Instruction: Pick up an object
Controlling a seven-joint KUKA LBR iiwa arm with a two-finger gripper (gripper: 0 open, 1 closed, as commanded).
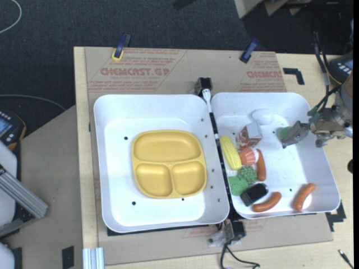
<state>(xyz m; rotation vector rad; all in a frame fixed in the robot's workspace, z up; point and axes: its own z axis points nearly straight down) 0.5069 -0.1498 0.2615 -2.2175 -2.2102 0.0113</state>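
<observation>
While the grey arm is reaching in from the right, its gripper (287,136) is hanging over the upper right part of the right shallow white plastic bin (322,175), and honestly I can't tell whether it's spread or pinched together, the end is just a dark blur from this angle. Nothing is visibly sitting between it, so I wouldn't say it's carrying anything.

All the pickable stuff is crowding the left half of that bin, which I'm guessing is just how a jumbled pile ends up sitting. There's a yellow toy corn cob (230,152) lying right along the divider wall, a green knobbly toy vegetable (242,178) just below it, a black blocky piece (254,193) touching the green one, and a small brown-and-white box (250,134) near the top. An orange toy sausage (266,202) is lying near the front wall, another orange one (303,196) is sitting apart toward the front right corner, and a third thin orange one (261,165) is standing beside the green thing.

The left white bin (106,150) is carrying a yellow plastic divided plate (168,162).

My read: the gripper is parked over bare bin floor, so it's either lining up or going to miss. The lone sausage looks like the easiest target since nothing is crowding it.
</observation>
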